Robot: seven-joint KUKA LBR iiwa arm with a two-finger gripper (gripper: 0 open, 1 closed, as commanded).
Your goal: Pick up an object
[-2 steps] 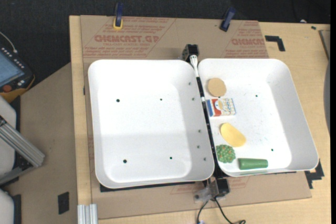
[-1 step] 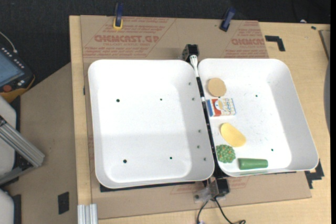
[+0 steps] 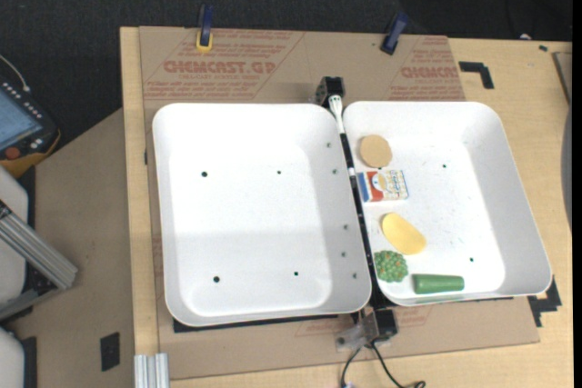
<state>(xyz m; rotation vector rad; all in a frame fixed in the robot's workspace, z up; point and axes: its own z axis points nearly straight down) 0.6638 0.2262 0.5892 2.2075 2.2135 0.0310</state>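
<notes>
Tabletop (image 3: 100,195): you see a tan surface carrying a brown cardboard sheet (image 3: 273,59) printed with red lettering.
Clamps: a blue and yellow clamp (image 3: 205,30) grips the sheet's far edge on your left; a blue clamp (image 3: 395,32) grips it further right.
Left bin (image 3: 173,195): a shallow white bin with four small dark dots on its floor.
Divider: the two bins touch along a dark seam (image 3: 350,186), with a black fitting (image 3: 329,90) at its far end and another (image 3: 377,323) at its near end.
Right bin (image 3: 491,186): all the objects lie along its left side, close to the seam.
Tan disc (image 3: 375,150): the farthest of them, a round flat piece.
Small carton (image 3: 381,186): white with blue and red print, just nearer than the disc.
Yellow piece (image 3: 403,233): a rounded oval, just nearer than the carton.
Green ball (image 3: 390,265): knobbly, touching or almost touching the yellow piece's near edge, at the bin's near left corner.
Green cylinder (image 3: 438,283): lies on its side just right of the ball, along the near wall.
Pincer: you cannot tell its state from this view.
</notes>
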